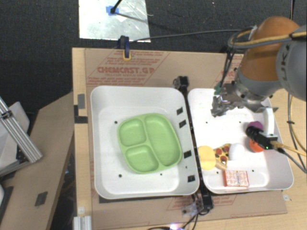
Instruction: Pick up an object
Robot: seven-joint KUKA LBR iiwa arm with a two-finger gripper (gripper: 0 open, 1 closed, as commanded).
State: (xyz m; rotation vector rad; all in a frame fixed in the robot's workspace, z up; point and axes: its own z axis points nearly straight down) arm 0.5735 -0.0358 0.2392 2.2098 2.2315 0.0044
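Yellow soft-looking round thing (206,157) sits at the right bin's (280,176) near-left corner, touching a spotted toy (222,152) and a white lump (236,151), with a flat red-patterned packet (236,178) by the near edge. Your gripper (219,107) hangs over the far-left part of that bin, so the cluster lies toward the near edge from it. Can't tell if the fingers are spread or pressed together. Green three-compartment tray (149,143) fills the left bin (103,128).

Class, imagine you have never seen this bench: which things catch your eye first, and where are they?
A light green plastic divided tray lies in the left white bin. The grey arm with its orange band hangs over the right white bin, its gripper near the far end, with a small yellow round toy toward the near end.
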